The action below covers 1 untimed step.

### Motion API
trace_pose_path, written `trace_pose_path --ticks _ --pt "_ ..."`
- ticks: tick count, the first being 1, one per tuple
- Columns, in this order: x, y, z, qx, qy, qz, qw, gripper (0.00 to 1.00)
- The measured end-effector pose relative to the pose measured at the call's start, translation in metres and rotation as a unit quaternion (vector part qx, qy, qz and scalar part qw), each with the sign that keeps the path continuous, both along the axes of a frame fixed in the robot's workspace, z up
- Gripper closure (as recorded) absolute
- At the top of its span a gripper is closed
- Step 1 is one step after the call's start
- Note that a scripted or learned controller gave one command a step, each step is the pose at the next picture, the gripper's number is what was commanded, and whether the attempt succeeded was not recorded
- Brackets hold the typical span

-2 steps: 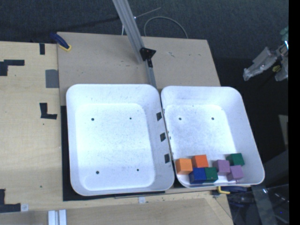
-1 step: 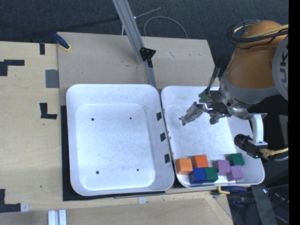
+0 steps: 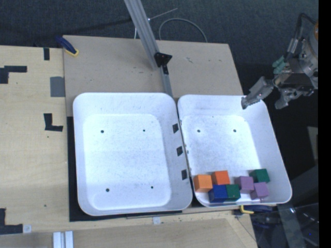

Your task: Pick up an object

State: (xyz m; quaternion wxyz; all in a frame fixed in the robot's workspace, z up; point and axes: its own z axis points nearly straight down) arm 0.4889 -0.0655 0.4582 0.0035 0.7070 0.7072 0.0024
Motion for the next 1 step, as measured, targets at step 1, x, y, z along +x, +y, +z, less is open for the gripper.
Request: trace_pose_path --ticks 1 --pt "0.0301 0.0639 -0.1029 0.0008 0.009 0.002 1.0000 0.00"
